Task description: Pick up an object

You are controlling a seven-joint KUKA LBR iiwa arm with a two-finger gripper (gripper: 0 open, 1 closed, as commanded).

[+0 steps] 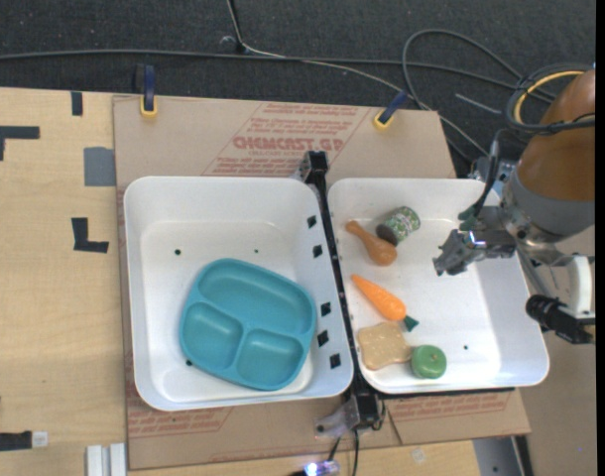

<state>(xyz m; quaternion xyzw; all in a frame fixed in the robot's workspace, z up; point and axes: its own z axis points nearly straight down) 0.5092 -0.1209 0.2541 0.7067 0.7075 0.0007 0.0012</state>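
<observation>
The right bin (pixel 501 305) holds several small toys. A carrot (pixel 380 298) lies near its middle-left. A brown drumstick-shaped piece (pixel 372 244) and a green-and-dark can (pixel 399 224) sit toward the back. A slice of toast (pixel 383 345) and a green round piece (pixel 428 362) rest near the front. My gripper (pixel 453 259) hangs over the right half of this bin, to the right of the can and carrot, with nothing seen between its fingers.
The left bin (pixel 149 216) carries a teal divided plate (pixel 246 323). A black divider (pixel 327 256) runs between the bins. Cables (pixel 451 58) trail across the dark surface behind, and yellow clamps (pixel 149 102) hold the cardboard underlay.
</observation>
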